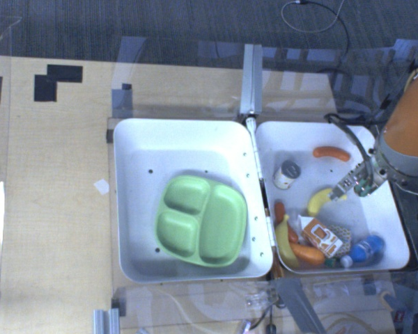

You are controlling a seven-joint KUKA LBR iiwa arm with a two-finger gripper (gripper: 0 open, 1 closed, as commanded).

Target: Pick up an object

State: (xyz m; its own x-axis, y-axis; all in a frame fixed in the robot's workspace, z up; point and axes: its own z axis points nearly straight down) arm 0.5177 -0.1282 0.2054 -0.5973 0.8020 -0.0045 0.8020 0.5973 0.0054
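My gripper (347, 185) hangs low over the right bin (397, 221), reaching in from the right. Its tip sits just at the right end of a small yellow fruit (318, 201); whether it touches the fruit I cannot tell. An orange sausage (331, 153) lies behind it near the bin's back. A small round tin (287, 174) stands to the left. At the front lie a banana (284, 240), a carrot (307, 253), a printed carton (324, 236) and a blue-capped bottle (363, 250).
The left bin (136, 186) holds a green divided plate (202, 220). A metal divider rail (251, 82) runs between the bins at the back. The orange-banded arm (411, 127) and its cables cover the right bin's far right corner.
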